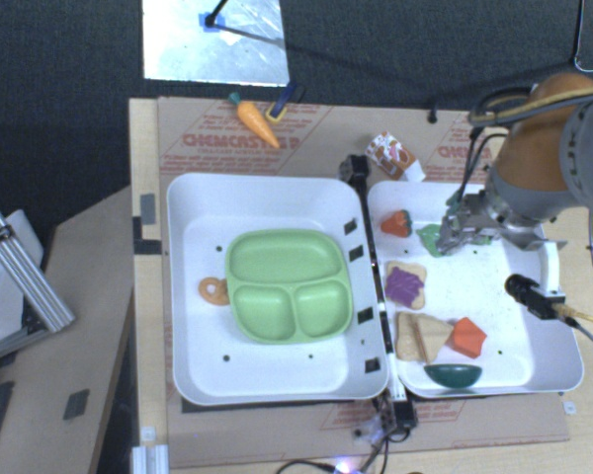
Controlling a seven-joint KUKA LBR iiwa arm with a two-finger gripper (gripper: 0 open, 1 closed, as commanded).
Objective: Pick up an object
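Dark green bowl-shaped piece [453,374] lies nearest the camera, at the right bin's [563,349] six o'clock edge; approach step in hand.
By size: left bin [193,265] holds a green divided plate [288,284] and a small pretzel [213,291] at its nine o'clock. Right bin carries bread slices [421,337], purple piece [404,285], orange block [467,337], red piece [396,223]. Gripper [453,235] hovers over a light green item [431,239] at eleven o'clock; finger state cannot be judged. Next: descend and close squarely.

Showing: green divided plate [285,286] — white bins [193,363] — purple-topped toast [405,285] — orange block [467,337] — orange carrot [258,123], outside.
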